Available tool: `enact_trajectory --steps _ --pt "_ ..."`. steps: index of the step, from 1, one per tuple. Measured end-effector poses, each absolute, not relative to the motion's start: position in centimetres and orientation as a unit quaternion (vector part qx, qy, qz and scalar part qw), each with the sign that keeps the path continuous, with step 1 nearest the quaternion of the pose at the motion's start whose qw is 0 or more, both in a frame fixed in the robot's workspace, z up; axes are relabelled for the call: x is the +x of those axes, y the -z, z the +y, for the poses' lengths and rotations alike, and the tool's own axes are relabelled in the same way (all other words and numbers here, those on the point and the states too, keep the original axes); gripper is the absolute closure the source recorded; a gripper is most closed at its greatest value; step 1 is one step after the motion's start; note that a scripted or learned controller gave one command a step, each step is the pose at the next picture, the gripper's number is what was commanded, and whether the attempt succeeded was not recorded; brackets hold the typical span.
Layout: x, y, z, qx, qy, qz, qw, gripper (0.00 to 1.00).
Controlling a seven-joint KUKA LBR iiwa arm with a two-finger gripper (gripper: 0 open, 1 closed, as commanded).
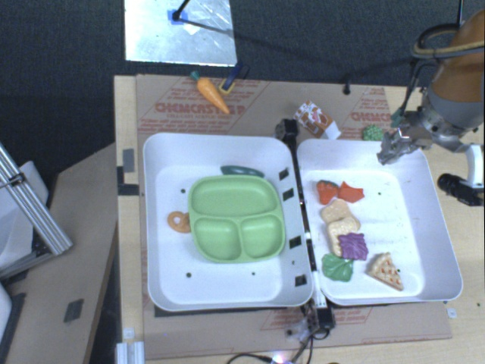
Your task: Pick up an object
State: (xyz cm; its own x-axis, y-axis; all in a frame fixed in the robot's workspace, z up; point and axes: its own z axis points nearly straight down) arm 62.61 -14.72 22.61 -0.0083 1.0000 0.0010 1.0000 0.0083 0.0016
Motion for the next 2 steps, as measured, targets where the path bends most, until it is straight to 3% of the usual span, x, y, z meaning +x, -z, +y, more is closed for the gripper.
enact_trajectory --steps 2 --pt "60.2 -23.7 -3.5 0.704 -0.0010 0.711 -0.001 1.00"
